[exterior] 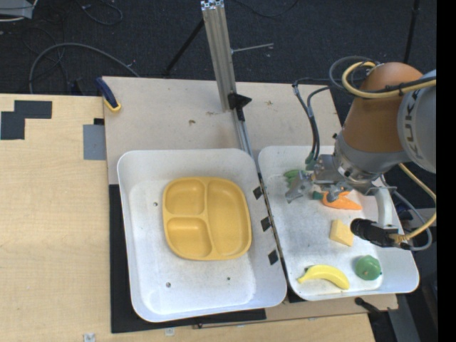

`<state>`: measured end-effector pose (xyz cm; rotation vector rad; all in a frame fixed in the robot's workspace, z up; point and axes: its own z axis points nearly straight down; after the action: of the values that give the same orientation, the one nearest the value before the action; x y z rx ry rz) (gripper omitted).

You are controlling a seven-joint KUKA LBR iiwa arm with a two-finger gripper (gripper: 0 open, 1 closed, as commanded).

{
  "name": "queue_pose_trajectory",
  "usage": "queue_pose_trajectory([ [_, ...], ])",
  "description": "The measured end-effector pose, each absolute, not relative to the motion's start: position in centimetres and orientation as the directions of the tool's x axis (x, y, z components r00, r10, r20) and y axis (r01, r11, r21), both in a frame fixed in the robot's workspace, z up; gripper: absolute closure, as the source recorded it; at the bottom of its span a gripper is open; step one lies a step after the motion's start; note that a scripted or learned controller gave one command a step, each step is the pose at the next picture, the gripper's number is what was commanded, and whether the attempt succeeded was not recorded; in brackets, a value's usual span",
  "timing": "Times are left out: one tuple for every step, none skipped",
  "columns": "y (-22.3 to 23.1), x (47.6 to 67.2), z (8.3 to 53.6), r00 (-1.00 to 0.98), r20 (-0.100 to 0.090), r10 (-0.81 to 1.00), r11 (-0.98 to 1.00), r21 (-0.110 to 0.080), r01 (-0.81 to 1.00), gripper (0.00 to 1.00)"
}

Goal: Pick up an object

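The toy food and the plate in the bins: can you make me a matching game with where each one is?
Things:
1. banana
2. green apple
3. yellow divided plate
4. carrot

Places:
A. in the left bin
B. at the front of the right bin, left of the round green fruit
C. right by the gripper, under the arm
D. near the right bin's front right corner

Pairs: 1-B, 2-D, 3-A, 4-C

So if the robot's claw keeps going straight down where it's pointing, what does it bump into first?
Probably the white floor of the right bin. The gripper points down near the bin's top left part, beside something green. The orange carrot-like toy sits off to its side. Depth is hard to judge from this view.
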<state>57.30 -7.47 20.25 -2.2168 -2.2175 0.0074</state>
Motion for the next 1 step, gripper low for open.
queue_pose_trajectory([
  [-8.03,57.13,13.95,0.001,0.001,1.000,-0.001,-0.010,1.000,0.00],
])
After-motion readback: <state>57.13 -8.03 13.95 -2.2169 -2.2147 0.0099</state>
